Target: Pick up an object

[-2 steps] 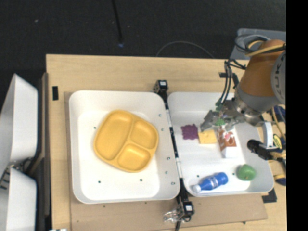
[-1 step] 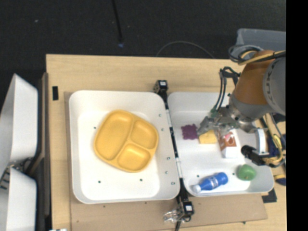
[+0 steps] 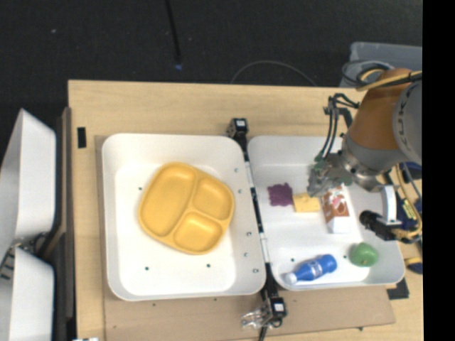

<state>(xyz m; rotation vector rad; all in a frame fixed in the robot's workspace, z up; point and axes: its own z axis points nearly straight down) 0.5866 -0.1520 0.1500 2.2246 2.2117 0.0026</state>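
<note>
Overhead slanted view of the bench [image 3: 178,105], with two shallow white bins side by side. The left bin [image 3: 128,261] holds a yellow divided plate [image 3: 186,207], lying flat and slightly rotated. The right bin [image 3: 284,155] holds five small items: a purple block [image 3: 280,195], a yellow wedge [image 3: 306,204] just beside it, a white carton [image 3: 336,210] with a red printed face, a blue bottle [image 3: 314,268] lying on its side near the front wall, and a green ball [image 3: 365,255] near the front right corner.

The gripper [image 3: 324,175] hangs low over the right bin, above the yellow wedge and the near end of the white carton; whether the jaws are spread or closed cannot be told from this angle, and nothing is seen between them.

The likely candidates are the wedge and the carton. The wedge appears small, light and rigid, probably plastic or foam; its sloped faces may slip, so a hold across its two parallel flat sides is advisable. The carton looks light and somewhat crushable; a grip across its narrow width, near mid-length, would suit it. The two lie almost touching, so a descent between them risks pushing one aside. The ball and bottle are rounded and liable to roll.
</note>
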